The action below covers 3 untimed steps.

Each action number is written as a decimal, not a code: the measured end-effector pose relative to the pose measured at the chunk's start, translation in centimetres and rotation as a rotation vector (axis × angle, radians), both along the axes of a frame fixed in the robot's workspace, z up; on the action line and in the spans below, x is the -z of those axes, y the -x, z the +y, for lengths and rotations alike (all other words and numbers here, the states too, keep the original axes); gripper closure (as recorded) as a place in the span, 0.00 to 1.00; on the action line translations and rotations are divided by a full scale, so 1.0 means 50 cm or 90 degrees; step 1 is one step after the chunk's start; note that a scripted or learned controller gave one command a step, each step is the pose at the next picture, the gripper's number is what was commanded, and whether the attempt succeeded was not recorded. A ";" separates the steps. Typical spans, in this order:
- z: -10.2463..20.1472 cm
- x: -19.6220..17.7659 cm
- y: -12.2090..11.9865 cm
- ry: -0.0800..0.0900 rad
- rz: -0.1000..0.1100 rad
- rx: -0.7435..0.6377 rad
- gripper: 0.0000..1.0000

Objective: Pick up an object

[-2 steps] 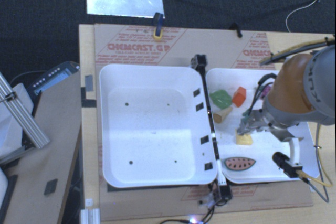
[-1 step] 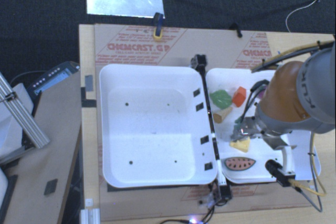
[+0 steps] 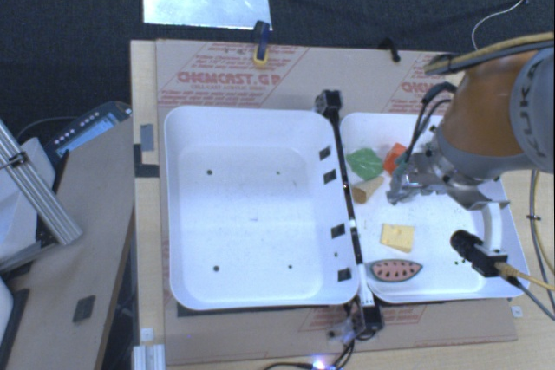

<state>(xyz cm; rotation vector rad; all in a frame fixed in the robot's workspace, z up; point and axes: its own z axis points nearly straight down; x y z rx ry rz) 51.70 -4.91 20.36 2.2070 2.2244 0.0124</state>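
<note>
1. Reaching in from the right of the frame, the grey arm [image 3: 507, 113] with its orange band hangs over the right bin [image 3: 451, 277], its gripper [image 3: 406, 184] low at the centre right of the frame, over the bin's upper middle.
2. How the gripper stands, wide or narrow, cannot be told from this slant; nothing is seen held in it.
3. The green leaf-shaped piece [image 3: 365, 161] lies in the bin's upper left part, just left of the gripper.
4. An orange piece [image 3: 395, 156] sits just beside the green one, partly hidden by the gripper.
5. A tan wedge [image 3: 367, 189] lies below the green piece, near the divider between the bins.
6. The yellow square piece [image 3: 398, 236] lies below the gripper, apart from it.
7. The watermelon slice [image 3: 396, 270] rests at the bin's lower left, near the front rim.
8. The left bin [image 3: 251, 204] takes up the middle of the frame on the table [image 3: 225, 74].
</note>
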 end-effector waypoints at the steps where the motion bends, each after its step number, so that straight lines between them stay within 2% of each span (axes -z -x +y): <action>1: 0.183 -0.103 -0.072 -0.002 0.002 -0.003 1.00; 2: 0.153 0.047 -0.002 0.000 0.011 0.005 1.00; 3: 0.157 -0.018 0.058 -0.001 0.007 0.004 1.00</action>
